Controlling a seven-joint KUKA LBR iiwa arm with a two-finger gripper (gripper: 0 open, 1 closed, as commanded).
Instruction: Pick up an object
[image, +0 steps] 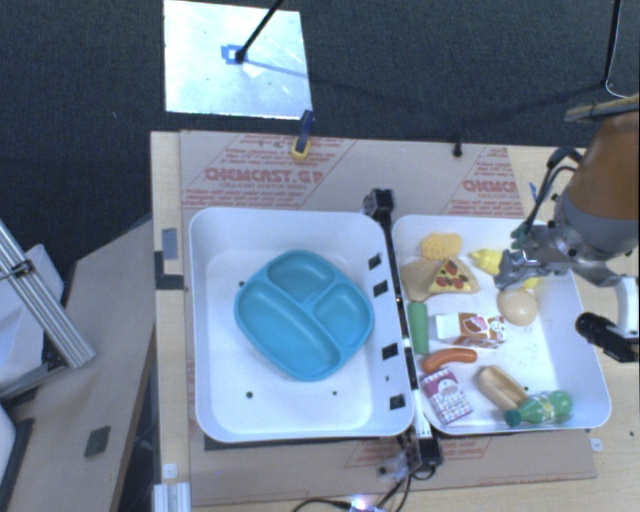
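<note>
The right bin (585, 345) holds several toy foods. At the back lie a yellow lump (440, 245), a pizza slice (442, 278) and a small yellow piece (487, 261). A beige egg-shaped piece (518, 306) rests at mid right. My gripper (519, 271) hangs low at the bin's back right, just above the egg-shaped piece and beside the small yellow piece. Nearer the front are a green cylinder (417, 326), a white and red carton (472, 328), a sausage (450, 358), a pink box (449, 394), a bread roll (497, 385) and a green bottle (541, 407).
The left bin (215, 300) bears a blue divided plate (303, 313). A black-clipped divider (392, 300) runs between the two bins. The grey arm with its orange band (605, 185) comes in over the right bin's far right side.
</note>
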